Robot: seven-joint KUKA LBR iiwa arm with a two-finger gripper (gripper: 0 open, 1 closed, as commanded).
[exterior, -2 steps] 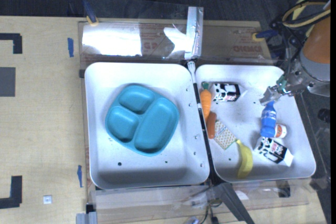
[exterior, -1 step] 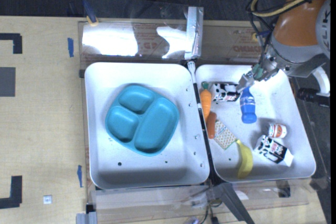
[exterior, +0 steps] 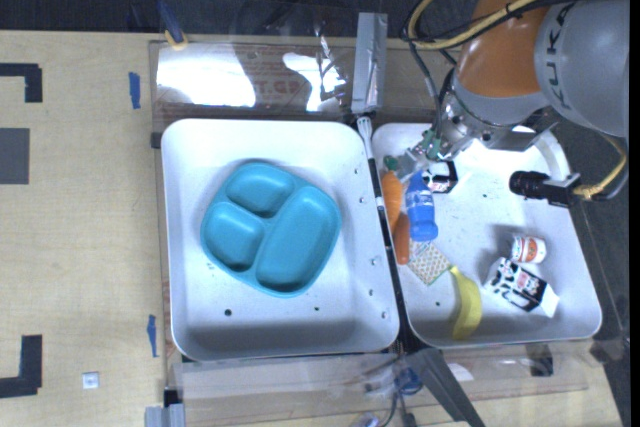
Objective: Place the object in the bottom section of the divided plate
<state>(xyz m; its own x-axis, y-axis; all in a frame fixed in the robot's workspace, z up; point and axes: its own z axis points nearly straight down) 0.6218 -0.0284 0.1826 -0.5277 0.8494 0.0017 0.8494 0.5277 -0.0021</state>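
Camera view: the worktop [exterior: 70, 245] carries two white bins side by side; the left bin [exterior: 190, 315] holds one blue divided plate [exterior: 270, 227] with three sections, lying near its centre; the right bin [exterior: 575, 315] holds one orange carrot [exterior: 396, 205] along its left wall, one blue bottle [exterior: 421, 213] beside it, one speckled packet [exterior: 430, 263], one banana [exterior: 465, 303] near the front edge, one small can [exterior: 528, 248] and one black-and-white carton [exterior: 520, 287] toward the right wall; the claw [exterior: 432, 147] hangs at the right bin's back-left corner above the bottle; its opening cannot be told.
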